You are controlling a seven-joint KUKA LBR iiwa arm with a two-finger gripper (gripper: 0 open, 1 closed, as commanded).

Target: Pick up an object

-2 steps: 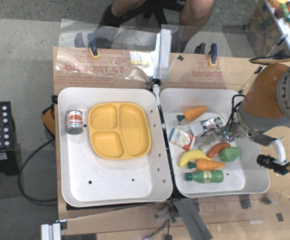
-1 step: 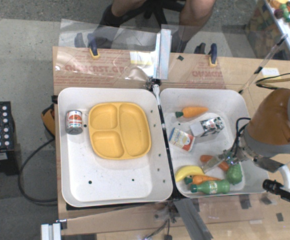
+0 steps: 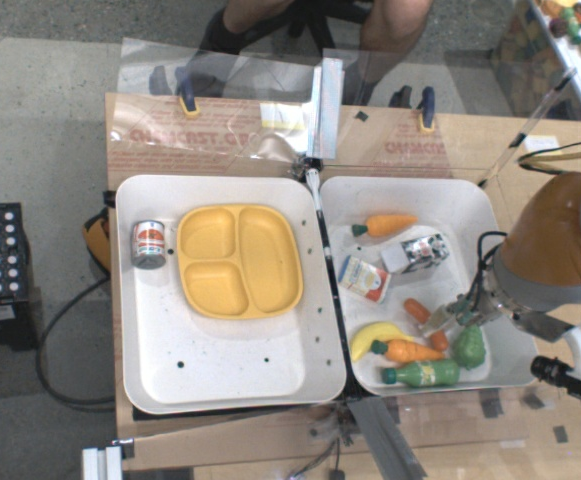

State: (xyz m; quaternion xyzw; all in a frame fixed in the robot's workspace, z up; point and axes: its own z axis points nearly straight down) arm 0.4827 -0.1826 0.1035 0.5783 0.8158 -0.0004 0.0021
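jaws [image 3: 460, 315], state impossible to tell, hover beside glossy green pepper [image 3: 469, 347] in right bin [image 3: 490, 218].

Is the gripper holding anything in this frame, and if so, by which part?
Cannot be told. The gripper is low in the right bin among the toy food, beside a green item; no hold is visible.

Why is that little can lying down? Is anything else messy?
The can lies on its side in the left bin, beside the yellow plate; maybe it tipped over. In the right bin the toys are jumbled: the bottle, carrot and banana lie piled together.
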